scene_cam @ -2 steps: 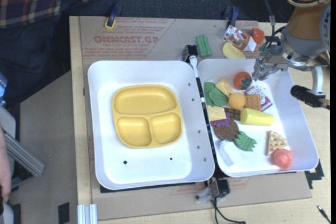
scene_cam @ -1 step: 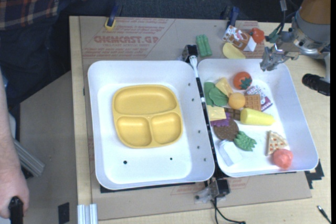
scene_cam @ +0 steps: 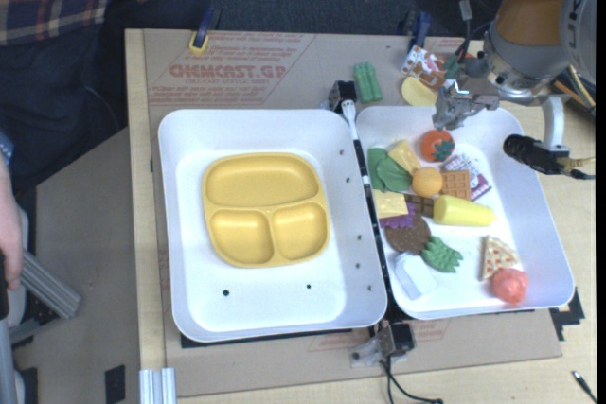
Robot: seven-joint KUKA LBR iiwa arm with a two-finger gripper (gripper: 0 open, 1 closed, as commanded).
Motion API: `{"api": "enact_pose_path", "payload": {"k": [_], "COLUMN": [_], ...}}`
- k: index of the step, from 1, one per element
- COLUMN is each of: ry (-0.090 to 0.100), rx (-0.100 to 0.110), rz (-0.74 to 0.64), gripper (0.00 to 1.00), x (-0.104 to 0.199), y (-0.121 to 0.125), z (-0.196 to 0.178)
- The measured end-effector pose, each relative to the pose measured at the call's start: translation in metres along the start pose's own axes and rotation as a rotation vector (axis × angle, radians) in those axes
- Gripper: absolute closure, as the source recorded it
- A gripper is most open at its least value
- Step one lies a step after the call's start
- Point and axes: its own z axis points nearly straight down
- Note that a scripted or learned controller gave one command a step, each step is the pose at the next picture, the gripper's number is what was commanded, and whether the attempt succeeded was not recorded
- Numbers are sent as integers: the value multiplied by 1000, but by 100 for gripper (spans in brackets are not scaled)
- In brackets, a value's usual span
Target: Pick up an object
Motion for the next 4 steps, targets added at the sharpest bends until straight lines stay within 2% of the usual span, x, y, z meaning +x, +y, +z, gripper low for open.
{"api": "enact_pose_path", "payload": {"k": [2, 4], "ry": [1, -1], "rx": [1, -4], "rz": [0, 1], "gripper": [100, 100], "x": [110, 198], "y": [-28, -25], "z": [-16, -19]}}
